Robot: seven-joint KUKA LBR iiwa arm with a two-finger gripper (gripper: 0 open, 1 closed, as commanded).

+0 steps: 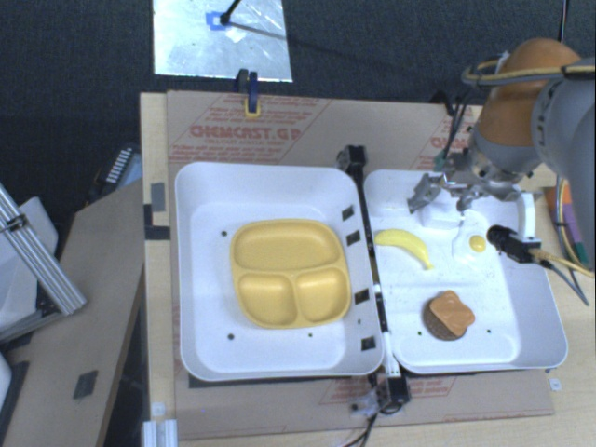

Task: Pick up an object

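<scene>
As you look down at the surface (102,277), you have these items before you:

Bins: two shallow white bins lie side by side on a cardboard sheet; the left bin (200,194) and the right bin (531,333) touch along a dark hinged seam in the middle.

Left bin contents: you have one yellow tray (284,273) with three compartments, one long at the far side and two smaller at the near side. It sits flat, near the bin's centre.

Right bin contents: you have three loose things. A banana (403,247) lies flat toward the bin's left side, close to the seam. A small yellow piece (478,243) lies to the right of the banana, apart from it. A brown round thing (449,316), a biscuit or a bun by its look, rests nearer the front edge, well apart from both.

Arm: your grey arm (568,128) reaches in from the right, with its orange band (521,91) above the wrist.

Claw: the claw (445,196) hangs over the far part of the right bin, behind the banana and the small yellow piece. Its fingers look spread, with nothing between them.

Black part: a dark fitting (507,241) juts from the right, just beside the small yellow piece.

Other: a yellow clamp (250,96) grips the cardboard's far edge, and a shiny square plate (222,26) lies beyond it.
</scene>
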